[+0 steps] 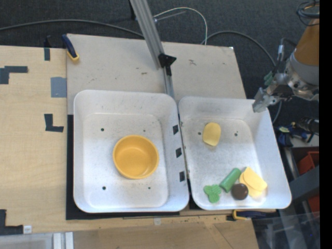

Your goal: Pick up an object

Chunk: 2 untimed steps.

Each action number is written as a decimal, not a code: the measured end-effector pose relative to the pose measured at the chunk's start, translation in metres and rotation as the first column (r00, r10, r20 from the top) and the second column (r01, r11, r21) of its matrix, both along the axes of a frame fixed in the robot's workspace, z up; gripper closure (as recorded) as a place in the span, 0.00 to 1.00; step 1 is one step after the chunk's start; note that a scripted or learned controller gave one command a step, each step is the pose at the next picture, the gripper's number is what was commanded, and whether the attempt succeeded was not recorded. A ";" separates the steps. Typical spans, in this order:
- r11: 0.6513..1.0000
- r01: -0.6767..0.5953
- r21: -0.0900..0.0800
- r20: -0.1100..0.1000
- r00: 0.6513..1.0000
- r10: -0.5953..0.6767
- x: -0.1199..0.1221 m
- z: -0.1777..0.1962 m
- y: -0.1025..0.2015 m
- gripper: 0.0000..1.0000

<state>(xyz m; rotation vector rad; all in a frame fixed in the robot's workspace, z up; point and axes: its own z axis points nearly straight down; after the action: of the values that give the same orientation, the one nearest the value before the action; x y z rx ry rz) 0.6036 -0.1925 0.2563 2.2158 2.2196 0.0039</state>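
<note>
Two shallow white bins side by side on the table, a dark mat beneath them. Left bin: one yellow bowl, upright, mouth up, sitting a little below the middle, well apart from every wall. Right bin: a pale yellow lump alone in the upper middle; down in the near right corner, a cluster of four things — a green cylinder lying tilted, a small green leafy piece just beside its lower end, a dark brown round piece touching the cylinder's right side, and a yellow block pressed against the brown piece toward the bin's right wall. Gripper at the upper right corner of the right bin, just over the rim, well apart from the lump and from the cluster; nothing seen between its fingers, yet too small and blurred to tell whether spread or pressed together. Above it, the grey wrist with cables, and the orange band at the far right. Across the top of the table, a slanted grey metal bar running down to a black clamp and on toward the gap between the bins. Yellow-handled clamp at the table's upper left corner, another yellow clamp at the near edge below the right bin. Light wooden surface to the left with dark tape marks.
</note>
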 end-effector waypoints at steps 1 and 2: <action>1.000 -0.003 0.003 -0.007 1.000 0.003 -0.004 -0.013 0.048 1.00; 1.000 -0.006 0.004 -0.008 1.000 0.006 -0.011 -0.018 0.111 1.00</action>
<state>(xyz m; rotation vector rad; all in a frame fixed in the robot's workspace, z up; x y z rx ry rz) 0.5930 -0.0817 0.2379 2.2156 2.2321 -0.0004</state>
